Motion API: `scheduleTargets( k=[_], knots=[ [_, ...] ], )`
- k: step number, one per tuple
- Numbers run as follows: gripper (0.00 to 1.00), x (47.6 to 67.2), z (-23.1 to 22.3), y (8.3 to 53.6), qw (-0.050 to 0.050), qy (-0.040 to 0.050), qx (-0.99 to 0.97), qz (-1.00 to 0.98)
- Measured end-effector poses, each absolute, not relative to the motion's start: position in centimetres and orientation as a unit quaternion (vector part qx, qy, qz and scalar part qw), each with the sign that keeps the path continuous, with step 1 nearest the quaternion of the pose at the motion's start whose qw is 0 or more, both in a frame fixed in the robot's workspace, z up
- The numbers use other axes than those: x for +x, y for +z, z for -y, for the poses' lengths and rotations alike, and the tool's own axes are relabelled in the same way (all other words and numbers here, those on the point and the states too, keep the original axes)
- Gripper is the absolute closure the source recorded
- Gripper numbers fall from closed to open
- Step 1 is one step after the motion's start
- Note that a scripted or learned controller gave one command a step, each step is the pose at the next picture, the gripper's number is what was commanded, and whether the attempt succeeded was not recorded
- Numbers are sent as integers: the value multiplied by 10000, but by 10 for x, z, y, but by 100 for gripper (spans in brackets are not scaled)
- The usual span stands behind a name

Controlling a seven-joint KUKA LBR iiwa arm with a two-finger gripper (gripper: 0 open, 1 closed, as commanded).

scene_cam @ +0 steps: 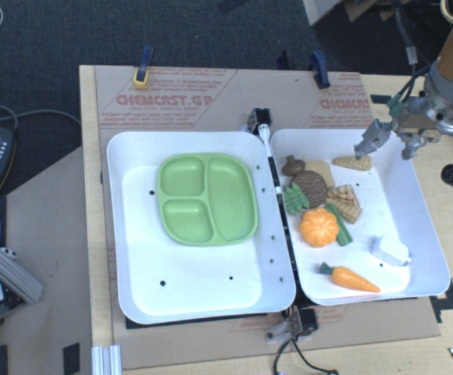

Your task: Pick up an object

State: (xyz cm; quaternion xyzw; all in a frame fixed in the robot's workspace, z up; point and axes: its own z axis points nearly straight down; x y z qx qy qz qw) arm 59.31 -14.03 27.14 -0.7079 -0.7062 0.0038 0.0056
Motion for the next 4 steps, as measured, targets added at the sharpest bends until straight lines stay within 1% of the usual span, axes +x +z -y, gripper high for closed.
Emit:
scheduleTargets(
  k=[1, 2, 3, 4],
  knots=[
    [0, 595, 140, 278, 6, 3, -7071, 7071],
    [0, 592, 135, 234, 29, 17, -7071, 7071],
    [0, 592, 133, 170, 40, 22, -7073, 7069],
    [0, 584, 129, 108, 42, 23, -7074, 7068]
  ],
)
